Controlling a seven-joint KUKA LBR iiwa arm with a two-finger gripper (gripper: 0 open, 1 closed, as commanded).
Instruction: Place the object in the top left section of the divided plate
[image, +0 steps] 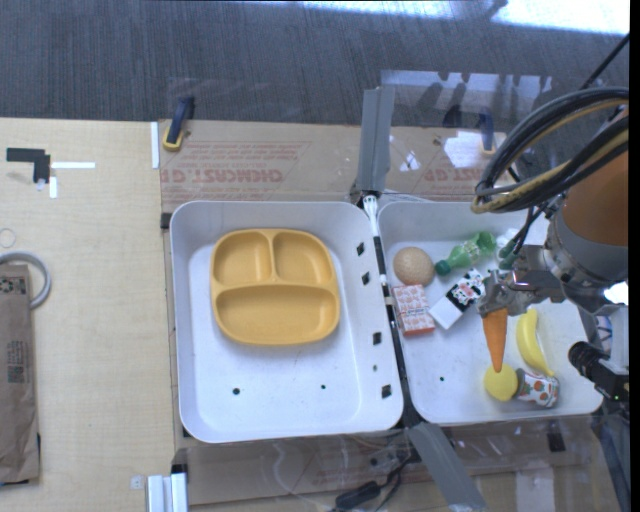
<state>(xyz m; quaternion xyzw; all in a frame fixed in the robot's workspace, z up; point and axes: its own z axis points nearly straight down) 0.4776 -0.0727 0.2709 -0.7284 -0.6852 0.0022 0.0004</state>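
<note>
The two-finger gripper (497, 292) is poised over the right white bin (450, 385), just above the orange carrot-shaped toy (495, 338), presumably for picking, while the yellow divided plate (274, 286) lies in the left bin; its grip state cannot be told.

A single fixed camera looks down on the bench (80, 300) from above at a slant, far enough off to take in both white bins whole: the left bin (200, 390) sits mid-picture, the right bin (450, 385) toward the right edge. The far edge of the bench lies along the top of the picture, and the arm (600, 215) reaches in from the right.
</note>
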